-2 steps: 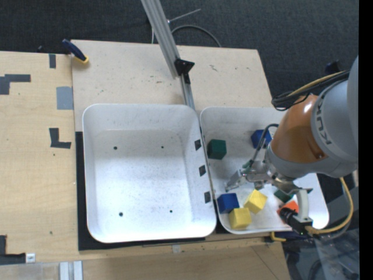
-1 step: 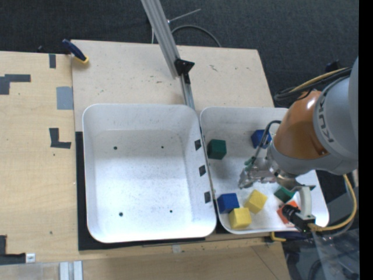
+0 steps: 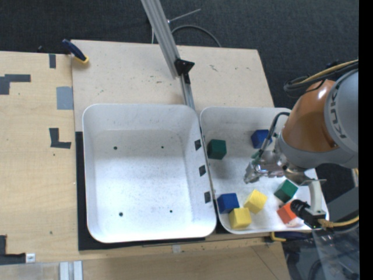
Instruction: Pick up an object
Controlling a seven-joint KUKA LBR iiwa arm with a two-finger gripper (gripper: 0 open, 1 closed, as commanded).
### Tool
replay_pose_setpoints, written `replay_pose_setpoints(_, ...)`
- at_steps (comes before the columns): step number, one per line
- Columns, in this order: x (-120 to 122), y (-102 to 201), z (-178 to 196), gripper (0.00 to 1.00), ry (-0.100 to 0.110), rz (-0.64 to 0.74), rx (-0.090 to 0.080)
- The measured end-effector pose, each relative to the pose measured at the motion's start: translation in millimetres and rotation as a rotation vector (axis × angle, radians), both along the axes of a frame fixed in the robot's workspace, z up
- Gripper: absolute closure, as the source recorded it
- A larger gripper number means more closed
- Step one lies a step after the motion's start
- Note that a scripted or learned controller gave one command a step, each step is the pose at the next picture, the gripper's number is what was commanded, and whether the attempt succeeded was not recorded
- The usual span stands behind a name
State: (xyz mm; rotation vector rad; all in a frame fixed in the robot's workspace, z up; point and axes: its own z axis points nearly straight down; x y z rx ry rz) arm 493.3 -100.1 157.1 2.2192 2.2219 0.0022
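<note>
Arm with tool lowered into the right bin.

Whether the tool is apart or together cannot be told, and nothing shows between its tips. Blocks lie around it: a blue block behind, a dark green block toward the divider, a blue block, two yellow blocks, a green block and an orange block near the front. The left bin adjoins. Both sit on a pale wood counter marked with grey tape, over dark carpet.
</note>
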Motion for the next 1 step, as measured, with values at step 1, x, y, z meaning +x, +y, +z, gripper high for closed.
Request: replay_pose_setpoints(1, -4.4, -6.9, 57.8, 1.0, -0.002, -0.001, -0.001)
